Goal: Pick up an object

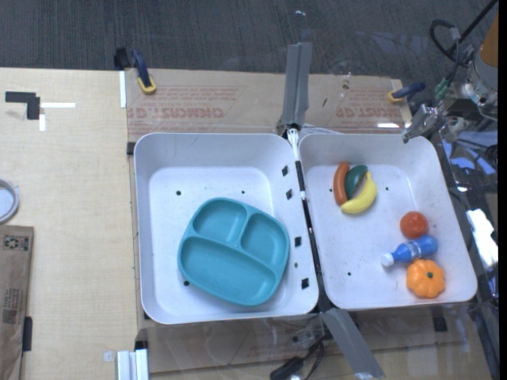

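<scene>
The right bin (444,182) holds several toy items. A yellow banana (360,199) lies beside a red-orange sausage (341,182) and a dark green piece (357,174) near the bin's back left. Toward the front right sit a red ball-like fruit (413,225), a blue bottle (410,251) lying on its side, and an orange pumpkin (426,279). My gripper (422,122) hangs above the right bin's far right corner, away from all the items, with nothing seen in it.
A teal divided plate (234,249) lies in the left bin (146,212). A grey post (297,85) stands behind the seam between the bins. Blue clamps (142,74) (404,93) pin the cardboard at the back. Cables hang at the far right.
</scene>
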Motion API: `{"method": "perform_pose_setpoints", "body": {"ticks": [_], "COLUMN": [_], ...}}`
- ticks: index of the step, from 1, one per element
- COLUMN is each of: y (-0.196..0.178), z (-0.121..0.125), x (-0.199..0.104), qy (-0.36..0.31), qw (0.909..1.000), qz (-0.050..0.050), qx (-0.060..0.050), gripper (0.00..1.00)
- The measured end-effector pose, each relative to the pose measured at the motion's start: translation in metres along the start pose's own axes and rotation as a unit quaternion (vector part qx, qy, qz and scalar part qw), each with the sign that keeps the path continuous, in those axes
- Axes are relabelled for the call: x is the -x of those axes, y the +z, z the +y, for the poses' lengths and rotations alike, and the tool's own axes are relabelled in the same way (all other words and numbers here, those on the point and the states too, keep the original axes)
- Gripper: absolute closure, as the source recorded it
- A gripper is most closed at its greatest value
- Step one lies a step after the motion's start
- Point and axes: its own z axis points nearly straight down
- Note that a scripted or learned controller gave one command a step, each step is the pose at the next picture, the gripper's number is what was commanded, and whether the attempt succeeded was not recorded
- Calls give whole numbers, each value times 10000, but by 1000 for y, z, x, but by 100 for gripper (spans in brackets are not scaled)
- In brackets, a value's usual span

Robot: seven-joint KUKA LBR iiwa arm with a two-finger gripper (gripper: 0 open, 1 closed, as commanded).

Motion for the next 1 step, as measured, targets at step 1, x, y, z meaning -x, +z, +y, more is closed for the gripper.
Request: {"method": "perform_pose_setpoints", "body": {"ticks": [1], "y": [133], "z": [4], "x": [-36], "qy": [-846], "qw": [9964], "qz": [-10], "qx": [28], "gripper": [0]}}
